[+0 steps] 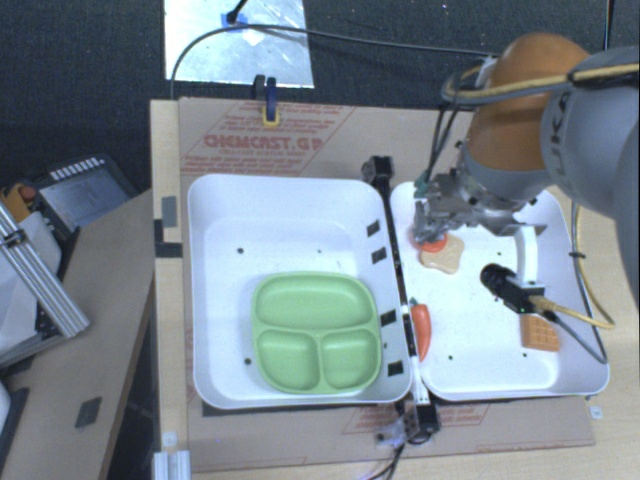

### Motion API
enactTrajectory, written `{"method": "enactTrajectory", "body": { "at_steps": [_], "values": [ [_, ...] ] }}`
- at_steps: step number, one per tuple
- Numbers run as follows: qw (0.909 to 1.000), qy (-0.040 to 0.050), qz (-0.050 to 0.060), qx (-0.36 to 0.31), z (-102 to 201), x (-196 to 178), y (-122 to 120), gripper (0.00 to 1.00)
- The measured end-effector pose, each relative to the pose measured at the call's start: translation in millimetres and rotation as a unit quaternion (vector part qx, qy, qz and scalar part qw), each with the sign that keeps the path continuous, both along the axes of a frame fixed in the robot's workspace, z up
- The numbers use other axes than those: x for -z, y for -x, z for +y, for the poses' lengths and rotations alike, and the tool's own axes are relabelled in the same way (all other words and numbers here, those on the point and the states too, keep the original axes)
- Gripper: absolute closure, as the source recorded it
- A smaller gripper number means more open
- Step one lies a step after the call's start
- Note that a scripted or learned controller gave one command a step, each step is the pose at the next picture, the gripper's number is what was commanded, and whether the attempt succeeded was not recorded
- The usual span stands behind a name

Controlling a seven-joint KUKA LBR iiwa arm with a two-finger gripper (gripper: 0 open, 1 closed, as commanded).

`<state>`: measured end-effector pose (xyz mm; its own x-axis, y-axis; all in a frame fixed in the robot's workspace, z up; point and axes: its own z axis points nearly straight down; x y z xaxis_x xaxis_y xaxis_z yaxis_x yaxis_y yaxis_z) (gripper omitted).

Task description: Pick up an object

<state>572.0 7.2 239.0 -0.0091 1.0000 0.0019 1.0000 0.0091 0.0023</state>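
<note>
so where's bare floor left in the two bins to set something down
Left bin: bare strip behind the green divided tray. Right bin: bare patch between the orange piece and the waffle. Crowded at its back, where the gripper hangs over the pale piece.

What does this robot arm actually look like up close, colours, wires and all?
The arm is thick, rounded and grey, with a bulging orange band above the wrist. Thin cables, dark and yellowish, loop along it down to the gripper, a small cluster of grey metal parts.
</note>
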Motion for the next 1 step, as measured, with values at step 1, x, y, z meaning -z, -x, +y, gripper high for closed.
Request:
{"method": "enactTrajectory", "body": {
  "at_steps": [1],
  "values": [
    [1.0, -0.0001, 0.0, 0.0, 53.2, 12.4, -21.3, 1.0]
  ]
}}
